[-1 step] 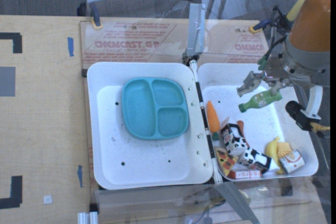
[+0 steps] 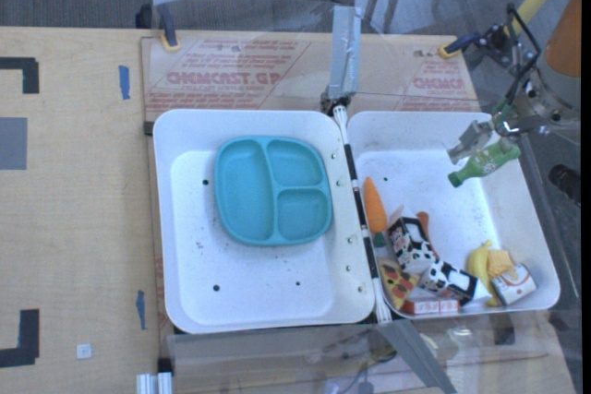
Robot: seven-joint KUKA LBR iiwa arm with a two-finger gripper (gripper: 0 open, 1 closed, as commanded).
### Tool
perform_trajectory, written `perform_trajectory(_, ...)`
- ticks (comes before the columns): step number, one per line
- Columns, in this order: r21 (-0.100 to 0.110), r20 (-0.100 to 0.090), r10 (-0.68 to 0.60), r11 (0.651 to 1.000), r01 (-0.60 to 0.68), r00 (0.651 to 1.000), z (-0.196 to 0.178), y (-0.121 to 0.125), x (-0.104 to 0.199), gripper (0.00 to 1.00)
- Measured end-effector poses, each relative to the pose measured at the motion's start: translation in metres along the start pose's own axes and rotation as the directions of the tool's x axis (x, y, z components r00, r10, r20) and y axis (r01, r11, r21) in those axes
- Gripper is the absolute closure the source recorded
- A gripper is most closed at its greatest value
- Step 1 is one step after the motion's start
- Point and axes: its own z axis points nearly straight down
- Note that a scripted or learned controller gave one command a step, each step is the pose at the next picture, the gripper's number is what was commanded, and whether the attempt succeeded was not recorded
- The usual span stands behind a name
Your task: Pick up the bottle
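Two white bins, one green bottle, one teal tray

Legible text: red printed lettering on the brown protective paper of the clear plastic sheet behind the left white bin, upside-down to the camera; it appears to read "CHEMCAST GP", though blur leaves this uncertain. The same red print recurs on the second paper-backed sheet behind the right bin, too cropped to read. Small red-and-white carton in right bin: markings illegible.
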Motion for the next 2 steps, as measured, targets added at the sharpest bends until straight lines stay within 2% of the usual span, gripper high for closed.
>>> perform_trajectory(1,0.0,0.0,-0.259,0.966,0.259,0.966,0.059,0.007,-0.074,0.0)
perform_trajectory(2,-0.002,0.002,-0.302,0.953,0.302,0.953,0.036,0.031,-0.079,0.0)
